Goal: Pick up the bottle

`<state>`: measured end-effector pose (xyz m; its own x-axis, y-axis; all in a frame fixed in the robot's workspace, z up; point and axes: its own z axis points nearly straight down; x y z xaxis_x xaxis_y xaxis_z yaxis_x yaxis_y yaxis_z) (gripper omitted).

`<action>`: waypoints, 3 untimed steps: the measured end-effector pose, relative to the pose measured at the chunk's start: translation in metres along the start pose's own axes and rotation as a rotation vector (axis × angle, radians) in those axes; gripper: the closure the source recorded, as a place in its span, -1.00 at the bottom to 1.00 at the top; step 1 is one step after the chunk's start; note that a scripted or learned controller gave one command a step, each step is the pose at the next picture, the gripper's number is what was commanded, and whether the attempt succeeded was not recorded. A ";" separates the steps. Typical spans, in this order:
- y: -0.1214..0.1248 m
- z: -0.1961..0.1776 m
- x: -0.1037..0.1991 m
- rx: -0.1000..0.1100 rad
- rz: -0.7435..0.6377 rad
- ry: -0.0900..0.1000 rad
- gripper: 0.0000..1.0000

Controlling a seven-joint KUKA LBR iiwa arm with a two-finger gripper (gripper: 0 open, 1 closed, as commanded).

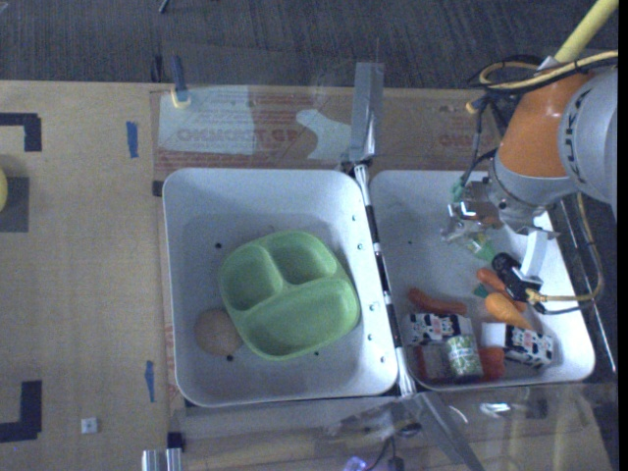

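One pincer point(461, 226) | bottle point(483, 246) possibly just beside (blurred, greenish)

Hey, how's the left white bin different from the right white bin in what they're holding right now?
The left bin holds one large green divided plate with a tan ball beside it; the right bin holds many small things crowded along its near side, among them orange carrot-like pieces. The arm's claw hangs over the right bin, not the left bin. Both are shallow, white, and sit side by side.
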<state>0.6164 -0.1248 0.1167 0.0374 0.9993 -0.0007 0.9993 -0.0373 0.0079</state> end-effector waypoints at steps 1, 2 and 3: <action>-0.003 0.028 -0.079 -0.003 -0.199 0.006 1.00; 0.032 0.030 -0.077 0.003 -0.146 0.001 1.00; 0.047 0.002 -0.094 0.003 -0.223 0.001 1.00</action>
<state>0.6602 -0.2200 0.1151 -0.1846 0.9828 -0.0011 0.9828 0.1847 0.0049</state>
